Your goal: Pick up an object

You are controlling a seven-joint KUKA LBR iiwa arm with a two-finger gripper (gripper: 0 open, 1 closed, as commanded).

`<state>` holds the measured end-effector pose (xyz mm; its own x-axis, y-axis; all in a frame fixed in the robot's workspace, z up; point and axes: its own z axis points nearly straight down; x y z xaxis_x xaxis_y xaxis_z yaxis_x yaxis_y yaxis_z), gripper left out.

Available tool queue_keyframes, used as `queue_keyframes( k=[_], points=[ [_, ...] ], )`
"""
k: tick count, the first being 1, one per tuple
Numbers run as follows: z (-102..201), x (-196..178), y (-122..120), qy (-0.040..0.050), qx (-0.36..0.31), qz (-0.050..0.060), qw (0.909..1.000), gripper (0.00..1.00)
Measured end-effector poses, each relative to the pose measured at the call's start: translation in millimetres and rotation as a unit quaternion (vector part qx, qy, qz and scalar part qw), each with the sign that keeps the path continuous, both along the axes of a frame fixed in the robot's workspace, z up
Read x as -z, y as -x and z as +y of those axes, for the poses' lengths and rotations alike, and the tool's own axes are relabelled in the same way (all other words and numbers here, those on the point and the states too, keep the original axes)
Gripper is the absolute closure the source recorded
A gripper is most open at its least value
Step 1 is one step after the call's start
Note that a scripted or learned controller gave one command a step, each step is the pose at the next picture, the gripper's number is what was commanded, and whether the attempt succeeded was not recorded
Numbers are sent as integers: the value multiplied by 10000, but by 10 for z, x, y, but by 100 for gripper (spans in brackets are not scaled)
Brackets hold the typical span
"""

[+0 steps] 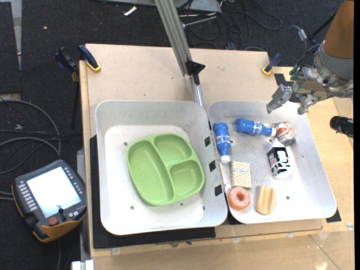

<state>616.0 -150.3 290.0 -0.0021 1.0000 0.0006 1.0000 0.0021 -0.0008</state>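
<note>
The pincer (291, 101) is held spread wide, gripping nothing, above the right bin's (315, 167) far edge. A blue plastic bottle (252, 127) (cylindrical, lying flat) is seen just below it.

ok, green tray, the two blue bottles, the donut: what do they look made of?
Green tray: likely moulded plastic, matte, one even colour with rounded compartment walls. Blue bottles: probably glossy plastic, with highlights on the blue bodies and white caps. Donut: looks like a toy, plastic or foam; too small to tell which.
</note>
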Motion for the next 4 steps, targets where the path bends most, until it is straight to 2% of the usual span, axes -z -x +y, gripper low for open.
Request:
queue_keyframes(
  k=[1, 2, 3, 4],
  points=[
    [0, 0, 0, 1, -1, 0, 10000, 0],
    [-26, 509, 99, 2, 12, 25, 10000, 0],
    [-37, 981, 30, 1, 8, 24, 10000, 0],
    [-105, 1564, 100, 0, 13, 26, 10000, 0]
  ],
)
